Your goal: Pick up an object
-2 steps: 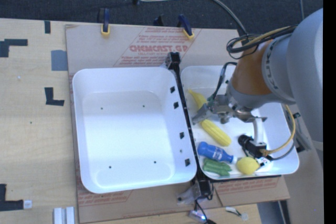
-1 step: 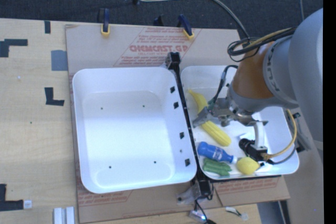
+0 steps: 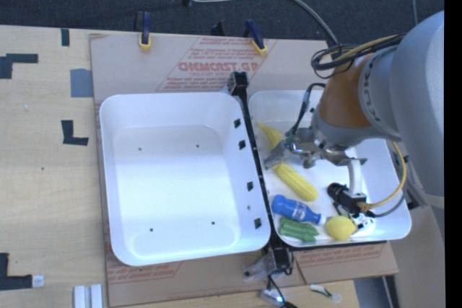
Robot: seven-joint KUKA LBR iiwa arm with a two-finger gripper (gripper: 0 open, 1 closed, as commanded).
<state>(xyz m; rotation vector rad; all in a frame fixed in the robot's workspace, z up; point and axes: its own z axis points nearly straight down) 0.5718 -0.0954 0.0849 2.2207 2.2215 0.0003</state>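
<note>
Looming nearest the lens, the grey arm [image 3: 404,90] with its orange band [image 3: 339,101] reaches in from the right over the right bin [image 3: 278,106]. Its gripper [image 3: 278,155] hangs low near that bin's left wall, just beside the divider between the two bins. Whether the gripper is open or closed cannot be told from this angle, and nothing is seen held in it.

Two things lie closest to the gripper. A small yellow piece [image 3: 270,133] sits just behind it, toward the bin's far side. A yellow corn cob [image 3: 297,182] lies slantwise just in front of it, toward the near side. Whether the gripper touches either one cannot be told.

Further toward the near rim lie a blue bottle [image 3: 294,210] on its side, a green vegetable [image 3: 298,231] just below it, and a yellow lemon [image 3: 340,228] to the right. The left bin [image 3: 173,177] sits alongside on the desk [image 3: 36,155].
</note>
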